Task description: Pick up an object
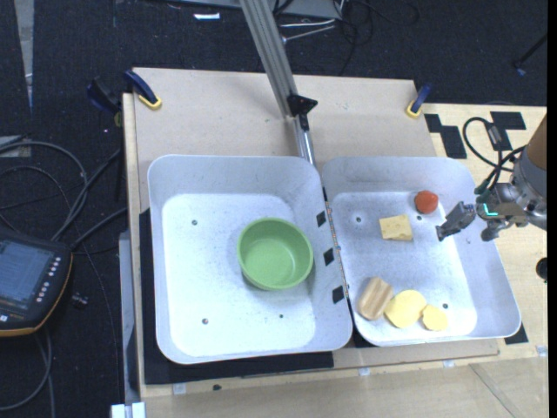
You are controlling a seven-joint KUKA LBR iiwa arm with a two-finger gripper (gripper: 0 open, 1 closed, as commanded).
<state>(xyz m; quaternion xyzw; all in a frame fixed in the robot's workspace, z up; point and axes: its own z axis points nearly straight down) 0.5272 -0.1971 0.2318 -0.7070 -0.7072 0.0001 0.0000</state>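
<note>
Tan bench (218, 111) bears two white bins (174, 233) over dark floor.

the arm (533, 168) reaches in from the right, its gripper (474, 222) spread open, holding nothing.

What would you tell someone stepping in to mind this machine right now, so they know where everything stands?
Gripper: hovering over the right bin's right side, fingers apart, holding nothing.
Right bin: red ball near the back, yellow cube just left of it; tan bread-like piece, round yellow piece and small yellow piece clustered at the front.
Left bin: green bowl.
Done: nothing lifted.
Left: close on one object, probably the red ball nearest the gripper, and raise it.
</note>
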